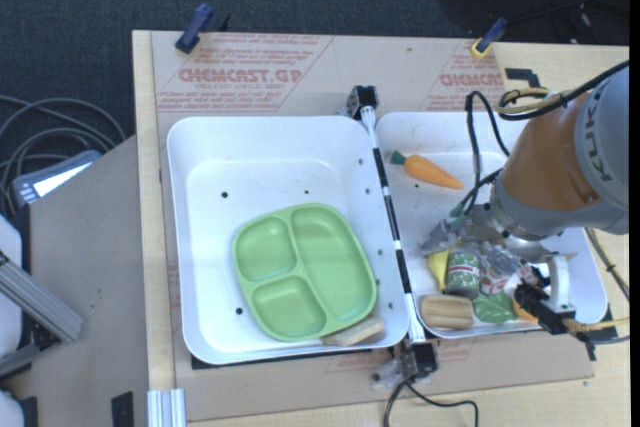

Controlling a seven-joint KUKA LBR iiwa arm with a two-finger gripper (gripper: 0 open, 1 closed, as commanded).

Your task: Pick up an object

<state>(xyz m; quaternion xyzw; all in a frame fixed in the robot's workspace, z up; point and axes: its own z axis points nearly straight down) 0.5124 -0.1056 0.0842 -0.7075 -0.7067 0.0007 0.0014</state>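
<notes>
I am looking down at a slant on a wooden surface [300,65] that carries two shallow white bins side by side. My landmark is the black divider [385,205] where the two bins meet.

Left of the divider lies the left bin [200,155]. In it rests a light green plate [303,270] with three compartments, its right edge close to the divider. A tan block [352,334] lies at the plate's near edge, partly under its rim, just left of the divider's near end.

Right of the divider lies the right bin [430,127]. An orange carrot [432,171] with a small green top lies just right of the divider, toward its far end, apart from everything else. Toward the divider's near end is a crowded cluster: a tan bun [447,313] just right of the divider, a yellow piece [438,266] above it, a can [463,272] with a green and red label touching the yellow piece, and a green leaf [492,308] right of the bun.

The arm [560,165], grey with an orange band, comes in from the right, over the right bin. Its gripper [478,240] hangs low over the cluster, right at the can. I cannot tell how the fingers are set, nor whether anything is between them; the wrist and the clutter hide them.
</notes>
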